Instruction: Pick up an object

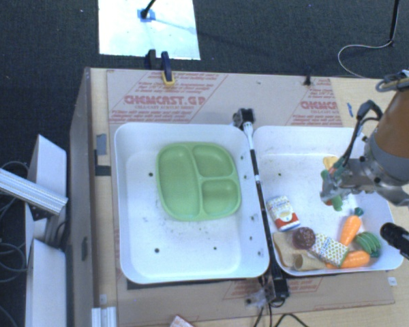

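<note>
Camera view: my end effector [335,191] hung low in the right bin [293,157]; I could not tell its opening or contents. Toy carrot [350,229] lay just beside it: probably light, rigid, slippery; grip mid-body.

From my feed the gripper [335,188] hangs low over the right bin [296,157], just above an orange carrot [350,229]. Toys crowd that bin's near corner (a small carton [283,212], a brown ball [304,237]). A green divided plate [198,181] lies in the left bin [140,251].
</note>
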You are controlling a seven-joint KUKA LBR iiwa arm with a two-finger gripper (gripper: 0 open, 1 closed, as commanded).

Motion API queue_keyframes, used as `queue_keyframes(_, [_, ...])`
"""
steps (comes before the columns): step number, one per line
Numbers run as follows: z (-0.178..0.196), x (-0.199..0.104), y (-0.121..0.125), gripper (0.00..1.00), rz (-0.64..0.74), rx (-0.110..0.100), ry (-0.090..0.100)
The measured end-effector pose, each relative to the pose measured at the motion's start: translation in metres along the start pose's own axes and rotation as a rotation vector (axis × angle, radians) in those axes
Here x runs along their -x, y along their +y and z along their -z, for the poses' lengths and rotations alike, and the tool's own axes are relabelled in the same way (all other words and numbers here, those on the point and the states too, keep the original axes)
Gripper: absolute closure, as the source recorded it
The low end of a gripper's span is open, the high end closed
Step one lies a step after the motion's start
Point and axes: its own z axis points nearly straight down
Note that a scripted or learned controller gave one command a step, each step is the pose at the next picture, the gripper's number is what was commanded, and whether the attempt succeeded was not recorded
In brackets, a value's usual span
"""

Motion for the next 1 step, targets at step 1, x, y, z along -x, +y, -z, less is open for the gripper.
queue_keyframes(1, [0.0038, 0.0126, 0.0001, 1.0, 0.0, 0.001, 0.0])
